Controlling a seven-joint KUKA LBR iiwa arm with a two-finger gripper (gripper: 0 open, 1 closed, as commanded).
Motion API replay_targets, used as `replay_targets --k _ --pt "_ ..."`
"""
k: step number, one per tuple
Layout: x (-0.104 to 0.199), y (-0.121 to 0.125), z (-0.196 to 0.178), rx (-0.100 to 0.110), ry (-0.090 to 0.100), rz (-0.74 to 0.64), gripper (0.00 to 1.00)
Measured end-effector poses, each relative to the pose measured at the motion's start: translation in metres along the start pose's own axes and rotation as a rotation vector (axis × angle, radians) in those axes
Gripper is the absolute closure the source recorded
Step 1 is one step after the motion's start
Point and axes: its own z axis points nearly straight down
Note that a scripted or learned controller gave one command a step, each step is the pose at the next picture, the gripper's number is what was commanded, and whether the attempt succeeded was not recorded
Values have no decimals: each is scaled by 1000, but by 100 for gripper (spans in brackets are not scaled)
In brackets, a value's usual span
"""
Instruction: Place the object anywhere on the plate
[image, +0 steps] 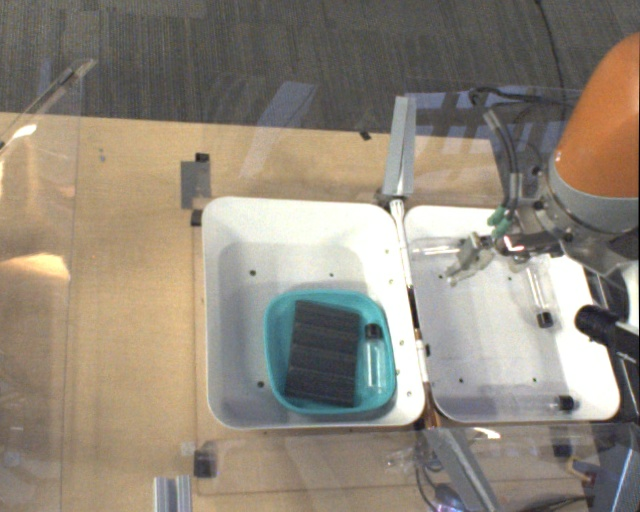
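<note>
A teal plate (276, 340) lies in the front right part of the left bin (232, 300). On it rests a dark ribbed block (322, 352). Beside the block, along the plate's right side, lies a small clear bottle with a black cap (375, 358). My gripper (503, 288) hangs over the back of the right bin (480, 370), well to the right of the plate. Its two pale fingers (463, 262) are spread apart and open, with nothing between them.
A metal divider post (398, 150) stands at the back between the bins. The grey arm with its orange band (600, 120) covers the right bin's back right corner. A small dark bit (565, 404) sits at that bin's front right.
</note>
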Motion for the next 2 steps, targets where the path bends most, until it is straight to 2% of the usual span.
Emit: replay_targets --k 1,2 --pt "1 3 -11 -8 -3 -8 100" --pt "10 30 141 7 2 -169 100"
